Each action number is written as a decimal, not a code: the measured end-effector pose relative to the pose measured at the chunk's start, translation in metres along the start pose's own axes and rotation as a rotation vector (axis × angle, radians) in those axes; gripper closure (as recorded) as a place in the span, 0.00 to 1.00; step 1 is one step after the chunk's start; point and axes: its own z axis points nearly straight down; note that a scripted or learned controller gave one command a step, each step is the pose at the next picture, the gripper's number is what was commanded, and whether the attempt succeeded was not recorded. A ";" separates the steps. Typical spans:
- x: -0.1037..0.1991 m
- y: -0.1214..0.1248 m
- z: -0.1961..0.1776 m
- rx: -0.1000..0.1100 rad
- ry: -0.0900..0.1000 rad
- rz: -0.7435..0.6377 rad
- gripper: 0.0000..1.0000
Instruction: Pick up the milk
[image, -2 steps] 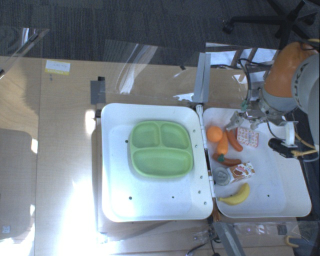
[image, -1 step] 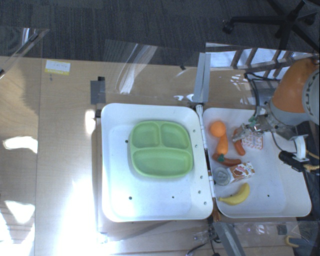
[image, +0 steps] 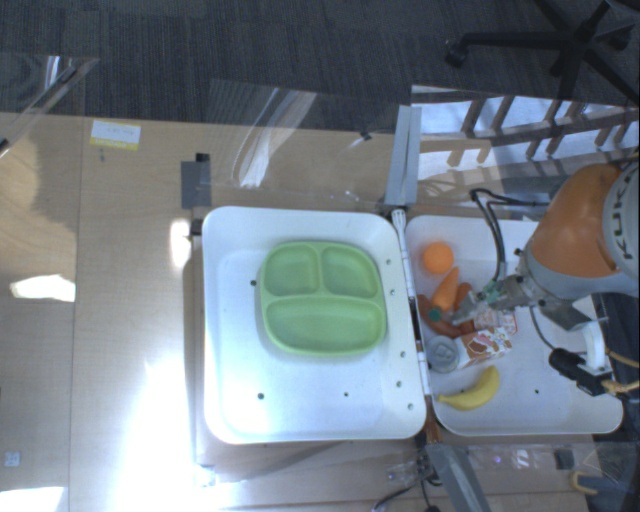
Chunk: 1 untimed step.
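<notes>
Two white bins (image: 215, 330) side by side; a green tray (image: 322, 298) in the left one. Big grey and orange arm (image: 575, 235) reaching into the right bin. Gripper (image: 487, 303) low down, right by the milk (image: 490, 338). Open or closed? Cannot tell. Milk lying flat beside the banana (image: 472, 390), carrot (image: 446, 291) and orange (image: 437, 258). Not lifted yet. Grabbing and lifting left to do.

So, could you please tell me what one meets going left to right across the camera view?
Yellow label → left bin → green plate → right bin holding the orange and banana → arm.
</notes>
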 end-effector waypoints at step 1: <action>0.003 0.005 -0.013 -0.009 0.003 -0.005 1.00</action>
